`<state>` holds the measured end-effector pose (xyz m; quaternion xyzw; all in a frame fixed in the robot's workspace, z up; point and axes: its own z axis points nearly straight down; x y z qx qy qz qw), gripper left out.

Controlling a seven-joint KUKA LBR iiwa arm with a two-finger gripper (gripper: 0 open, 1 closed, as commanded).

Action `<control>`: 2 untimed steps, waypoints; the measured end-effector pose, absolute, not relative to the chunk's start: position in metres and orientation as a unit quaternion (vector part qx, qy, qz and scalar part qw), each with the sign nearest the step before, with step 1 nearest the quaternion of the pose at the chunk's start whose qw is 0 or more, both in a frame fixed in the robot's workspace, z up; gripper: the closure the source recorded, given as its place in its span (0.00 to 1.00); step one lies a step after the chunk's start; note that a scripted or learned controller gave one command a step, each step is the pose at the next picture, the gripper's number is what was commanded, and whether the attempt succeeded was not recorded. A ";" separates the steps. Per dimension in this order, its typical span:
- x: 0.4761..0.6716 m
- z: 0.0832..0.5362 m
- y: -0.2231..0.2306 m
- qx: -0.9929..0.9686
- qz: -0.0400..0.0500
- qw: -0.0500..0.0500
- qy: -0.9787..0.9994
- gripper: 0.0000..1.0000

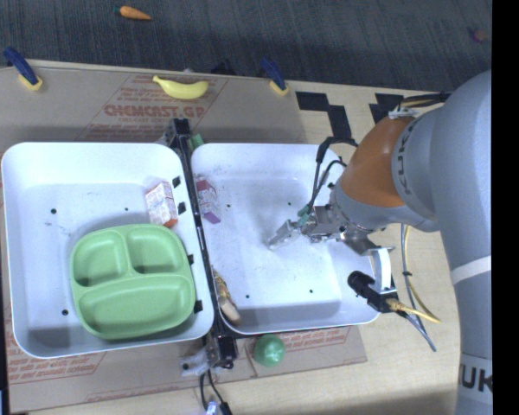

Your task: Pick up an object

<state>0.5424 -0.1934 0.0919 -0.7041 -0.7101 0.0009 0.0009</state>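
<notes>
Green ball (269,349) near bench edge | gripper (281,234) low in right bin (268,314), finger state unclear | risk: closing on bare floor; small wrapper (206,199) lies well left

Glossy green plastic tray (134,281), matt cardboard (138,111).

My arm (454,158) is fat, smooth, light grey casing, rounded like a barrel. White stripe across the lower link, and white letters "UK" showing on the casing. Orange band (372,167) above the wrist, glossy and dome-shaped. Thin black cables (324,158) loop off the wrist. Pincer (281,234) is small, metallic grey, with a bit of green at its base. Under the wrist: a white bracket, a black cylindrical fitting (368,290), plus yellow and blue wire ends (419,318) sticking out.
</notes>
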 end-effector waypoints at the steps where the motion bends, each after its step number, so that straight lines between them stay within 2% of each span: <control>1: 0.542 0.102 -0.193 -0.703 0.001 0.001 -0.711 1.00; 2: 0.496 0.184 -0.172 -0.706 0.000 0.001 -0.709 1.00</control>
